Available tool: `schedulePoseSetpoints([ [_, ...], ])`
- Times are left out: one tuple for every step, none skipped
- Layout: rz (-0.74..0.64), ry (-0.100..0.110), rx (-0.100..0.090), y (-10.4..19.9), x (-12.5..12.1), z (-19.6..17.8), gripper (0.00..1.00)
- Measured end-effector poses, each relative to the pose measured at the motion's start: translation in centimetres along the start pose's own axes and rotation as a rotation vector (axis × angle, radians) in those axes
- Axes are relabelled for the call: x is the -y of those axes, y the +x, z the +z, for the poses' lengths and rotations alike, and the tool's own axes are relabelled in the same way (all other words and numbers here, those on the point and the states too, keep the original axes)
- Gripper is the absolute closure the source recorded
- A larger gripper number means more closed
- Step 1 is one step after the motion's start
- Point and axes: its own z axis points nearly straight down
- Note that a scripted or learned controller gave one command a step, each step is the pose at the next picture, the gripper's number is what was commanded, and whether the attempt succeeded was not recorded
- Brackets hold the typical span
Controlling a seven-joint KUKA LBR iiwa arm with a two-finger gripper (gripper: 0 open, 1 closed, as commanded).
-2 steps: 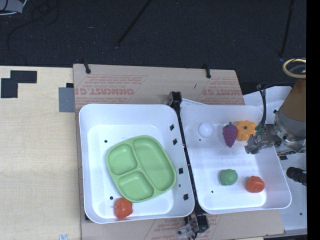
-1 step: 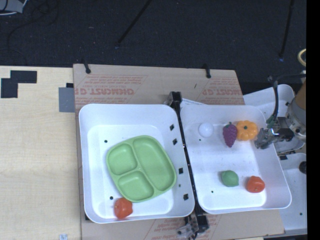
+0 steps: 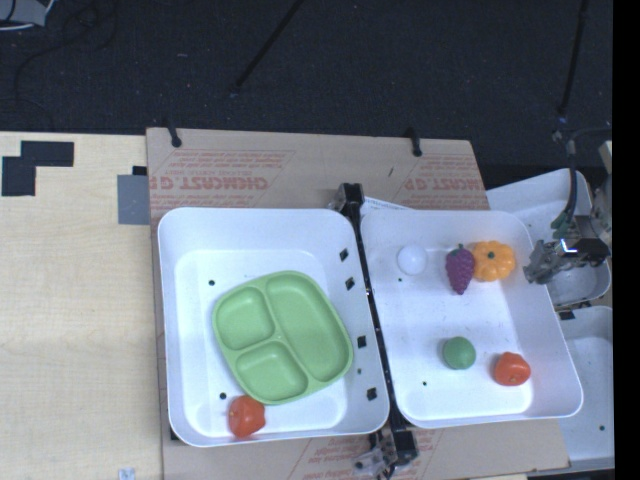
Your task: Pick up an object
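The right bin (image 3: 545,368) holds a white ball (image 3: 411,260), a purple grape bunch (image 3: 459,268), an orange pumpkin-like toy (image 3: 493,260), a green ball (image 3: 458,352) and a red tomato (image 3: 511,368). In the left bin (image 3: 180,268) lie a green divided plate (image 3: 282,336) and another red toy (image 3: 246,416) at the front. My gripper (image 3: 548,260) hangs at the right bin's right rim, just right of the orange toy and apart from it. Nothing shows in its grasp.
A cardboard sheet (image 3: 300,173) lies under both bins. A black clip divider (image 3: 365,308) runs between them. Light wooden bench (image 3: 70,318) stretches to the left; dark floor with cables lies behind.
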Motion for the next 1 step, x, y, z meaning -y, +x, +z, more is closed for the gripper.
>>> schedulePoseSetpoints([
  [-0.002, 0.006, -0.003, 4.22, -0.38, 0.20, 1.00],
])
